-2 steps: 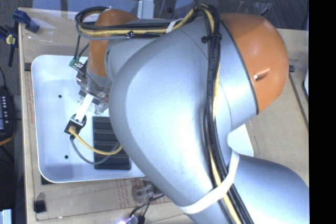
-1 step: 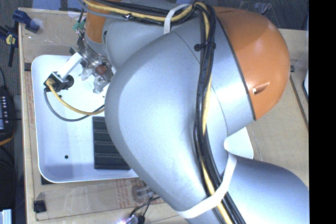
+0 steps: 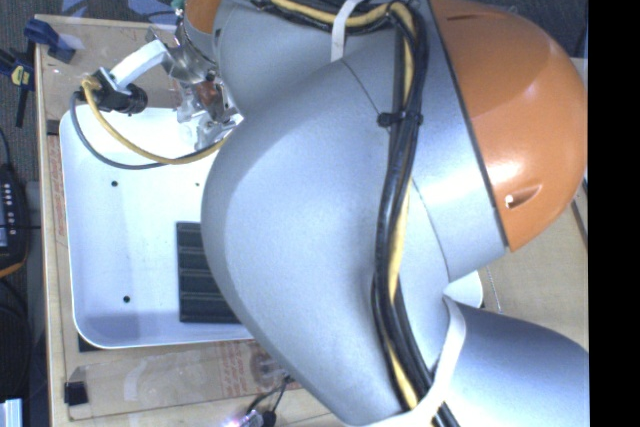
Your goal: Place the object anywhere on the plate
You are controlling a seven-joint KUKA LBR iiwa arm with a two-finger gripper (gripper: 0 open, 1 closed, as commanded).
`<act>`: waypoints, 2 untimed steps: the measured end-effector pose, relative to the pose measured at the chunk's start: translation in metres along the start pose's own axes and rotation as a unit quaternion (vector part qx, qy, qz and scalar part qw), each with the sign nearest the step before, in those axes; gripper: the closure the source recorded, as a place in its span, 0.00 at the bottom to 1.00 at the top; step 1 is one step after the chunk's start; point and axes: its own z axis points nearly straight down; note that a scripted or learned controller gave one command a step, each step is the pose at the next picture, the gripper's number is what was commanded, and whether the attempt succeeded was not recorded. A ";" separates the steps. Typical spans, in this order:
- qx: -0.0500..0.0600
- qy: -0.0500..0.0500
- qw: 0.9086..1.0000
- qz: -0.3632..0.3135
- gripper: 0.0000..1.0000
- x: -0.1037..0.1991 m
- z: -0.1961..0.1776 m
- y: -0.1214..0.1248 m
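Looking down through the camera view, we are seeing the grey arm [image 3: 340,205] with its orange band [image 3: 520,115] crossing most of the bench, and its gripper [image 3: 205,105] is hanging over the far edge of 1 white bin [image 3: 110,245], though we cannot tell how the gripper is set. We are making out a dark ribbed slab [image 3: 195,275] lying flat on that bin's floor, partly under the arm; the object and the plate are hidden from us.
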 end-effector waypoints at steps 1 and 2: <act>0.000 0.000 0.999 0.048 1.00 0.014 -0.085 -0.048; 0.001 -0.001 0.993 -0.121 1.00 0.008 -0.168 -0.059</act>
